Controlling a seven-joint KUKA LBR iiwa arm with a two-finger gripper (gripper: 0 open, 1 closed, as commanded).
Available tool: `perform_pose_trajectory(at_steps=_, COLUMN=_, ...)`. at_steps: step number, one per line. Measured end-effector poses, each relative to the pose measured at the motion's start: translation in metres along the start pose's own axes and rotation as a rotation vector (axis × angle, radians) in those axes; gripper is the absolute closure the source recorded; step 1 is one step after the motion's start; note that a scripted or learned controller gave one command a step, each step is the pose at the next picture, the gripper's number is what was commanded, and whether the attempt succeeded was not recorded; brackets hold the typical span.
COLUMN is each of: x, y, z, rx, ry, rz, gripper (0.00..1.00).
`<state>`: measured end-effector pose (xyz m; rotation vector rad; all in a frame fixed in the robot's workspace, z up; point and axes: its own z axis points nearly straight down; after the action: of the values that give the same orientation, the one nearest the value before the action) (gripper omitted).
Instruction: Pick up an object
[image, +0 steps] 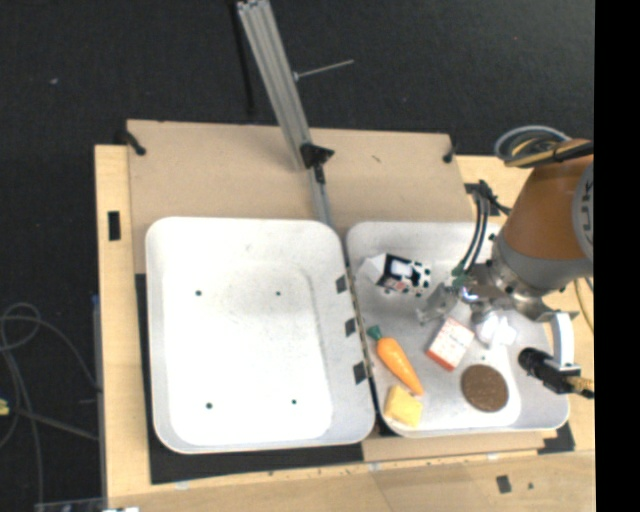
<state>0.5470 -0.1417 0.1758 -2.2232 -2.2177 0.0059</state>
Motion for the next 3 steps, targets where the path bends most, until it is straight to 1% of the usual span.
perform_pose_trajectory(at_steps=1, x=0.003, y=0.009, z=0.053, rx=0.000, ry=0.000, rz=0.003, gripper=0.00)
perform_pose_trajectory(at_steps=2, x=0.003, y=0.011, z=0.039, rx=-0.010, ry=0.001, rz=0.008, gripper=1.00)
perform_pose_trajectory(at_steps=3, x=-0.007, y=0.017, z=-0.011, rx=-0.010, ry=-0.001, rz=0.005, gripper=1.00)
